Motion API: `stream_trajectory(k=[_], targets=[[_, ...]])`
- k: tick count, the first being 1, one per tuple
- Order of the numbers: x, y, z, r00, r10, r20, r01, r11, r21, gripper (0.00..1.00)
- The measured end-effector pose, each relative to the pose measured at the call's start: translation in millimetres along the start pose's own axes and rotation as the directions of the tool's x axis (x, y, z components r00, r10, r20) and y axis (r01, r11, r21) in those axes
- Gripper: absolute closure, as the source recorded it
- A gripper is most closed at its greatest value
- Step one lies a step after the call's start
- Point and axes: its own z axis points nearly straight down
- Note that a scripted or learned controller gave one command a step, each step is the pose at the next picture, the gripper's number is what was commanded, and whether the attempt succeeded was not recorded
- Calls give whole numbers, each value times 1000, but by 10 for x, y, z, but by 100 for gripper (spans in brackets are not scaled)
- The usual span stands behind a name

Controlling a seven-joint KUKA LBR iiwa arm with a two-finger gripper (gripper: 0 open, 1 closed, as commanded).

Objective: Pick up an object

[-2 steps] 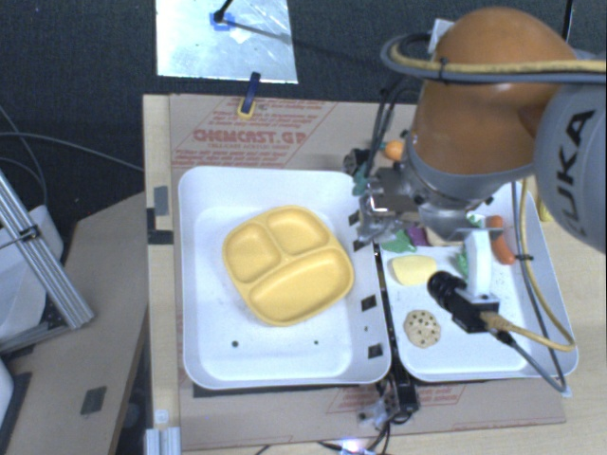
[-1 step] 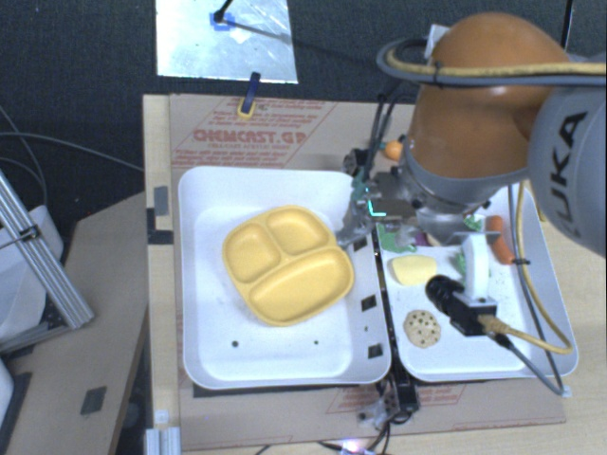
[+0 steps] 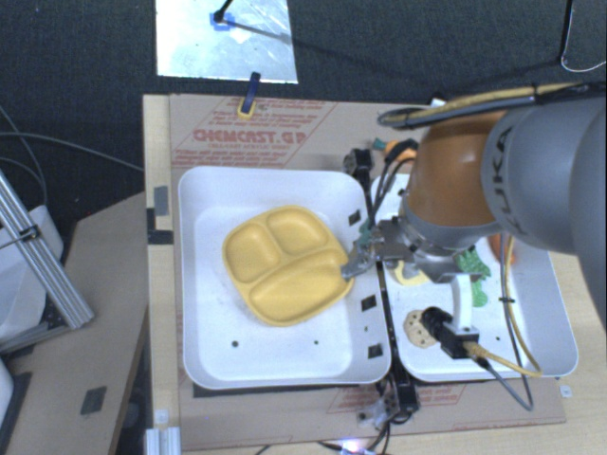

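Arm (image 3: 512, 173) came in from the right, wrist over the divide between the two bins. Gripper (image 3: 358, 257) sat at the right edge of the yellow divided plate (image 3: 283, 263), touching or just above its rim. Couldn't tell whether the jaws were released or clenched; the tips were too small and blurred against the plate. No clear sign of the plate between them.

Plate lay flat in the left bin (image 3: 213, 349), three compartments, roughly centred, slightly rotated.

Right bin (image 3: 560, 349) was mostly under the arm. In it: a cookie-like round piece (image 3: 415, 326) near its left wall, something green (image 3: 474, 271) beside the wrist, and a yellow bit (image 3: 410, 275) just under the wrist. Cable (image 3: 507, 373) trailed across that bin.

Both bins sat on cardboard (image 3: 256, 136) on the desk.
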Motion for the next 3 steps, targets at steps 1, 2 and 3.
stream_trajectory(k=[1,2,3], targets=[[599,-254,-1588,1000,-18,-12,17,999,-30,0],[1186,-58,-1418,1000,-15,-7,15,1000,-15,0],[1503,242,-1842,1000,-13,-8,13,1000,-20,0]])
